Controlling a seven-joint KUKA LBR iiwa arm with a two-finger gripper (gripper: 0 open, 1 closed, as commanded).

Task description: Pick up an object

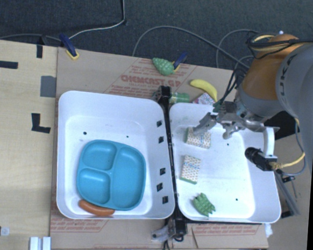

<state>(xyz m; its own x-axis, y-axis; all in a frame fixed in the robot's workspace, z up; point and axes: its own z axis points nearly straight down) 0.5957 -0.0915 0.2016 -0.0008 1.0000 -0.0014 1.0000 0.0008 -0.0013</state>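
Observation:
The right bin point(258, 202) holds three things. A small patterned square packet point(199, 139) lies near its back left, a second packet point(191, 168) lies in front of that, and a green leafy toy point(204, 205) sits near the front edge. My gripper point(212, 133) hangs over the back of this bin, open. Its left fingertip point(199, 129) is right over the back edge of the first packet. The other fingertip stands to the right over bare bin floor. Nothing is between the fingers.
The left bin point(74, 110) holds a blue divided plate point(111, 174) and an orange sausage point(96, 208) at its front edge. Behind the bins lie a banana point(203, 88) and a green toy point(163, 65). A black clamp point(167, 95) sits on the divider.

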